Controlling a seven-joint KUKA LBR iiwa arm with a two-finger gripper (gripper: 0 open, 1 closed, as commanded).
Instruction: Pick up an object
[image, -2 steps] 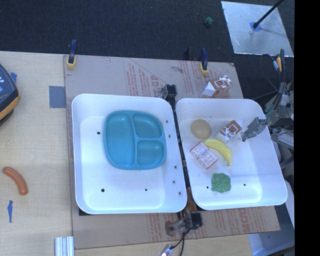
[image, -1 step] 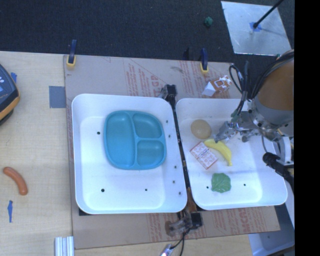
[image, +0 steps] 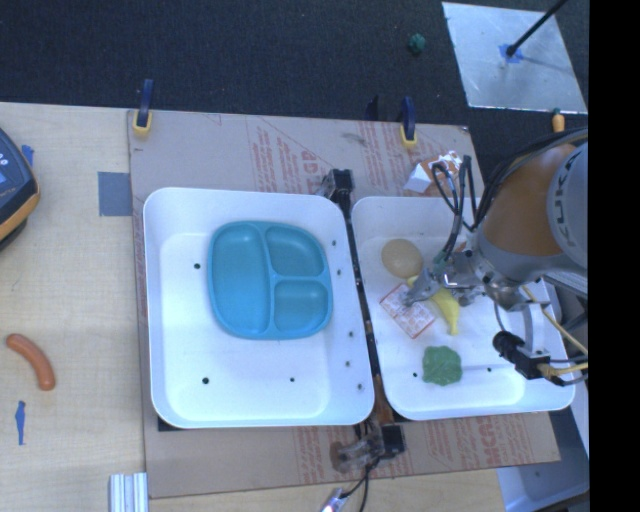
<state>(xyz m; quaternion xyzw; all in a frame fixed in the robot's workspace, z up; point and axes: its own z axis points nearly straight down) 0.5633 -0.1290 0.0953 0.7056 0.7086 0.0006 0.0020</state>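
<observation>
Two-finger gripper (image: 437, 284) sits low among clear packet (image: 408, 308), yellow banana-shaped piece (image: 449, 313) and beige ball (image: 401, 257); grip state unreadable, so crowding risks a miss or double-grab.

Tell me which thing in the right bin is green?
The bumpy green lump near the bin's front edge. The round ball is tan, the long piece is yellow, and the flat packet is clear with red print.

Orange sausage (image: 31, 360) on bench (image: 70, 300)

blue tray (image: 269, 279), white bins (image: 170, 300), green lump (image: 441, 365), yellow obj (image: 449, 312)
</observation>
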